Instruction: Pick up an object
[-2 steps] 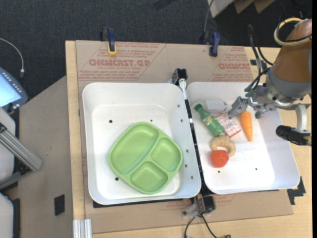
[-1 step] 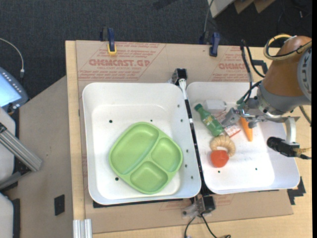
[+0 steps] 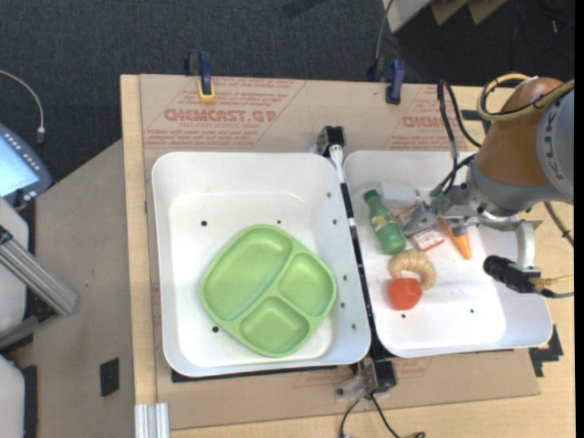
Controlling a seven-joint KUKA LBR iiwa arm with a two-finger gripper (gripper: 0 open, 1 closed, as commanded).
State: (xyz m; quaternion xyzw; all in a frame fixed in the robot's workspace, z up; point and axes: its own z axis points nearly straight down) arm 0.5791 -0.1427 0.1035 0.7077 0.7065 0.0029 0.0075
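Green bottle (image 3: 384, 223) lies beside the jaws (image 3: 436, 217); their state cannot be told

One fixed overhead view, slanted down on both white bins (image 3: 173, 245), arm from the right.

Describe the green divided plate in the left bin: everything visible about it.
The green divided plate is a light green, rounded-square tray that looks like matte plastic. Raised ridges split it into three compartments: one long section on its upper left and two smaller ones on the right and bottom. It lies flat and right side up, turned at a diagonal, on the floor of the left bin, toward the near right corner. Nothing lies in it.
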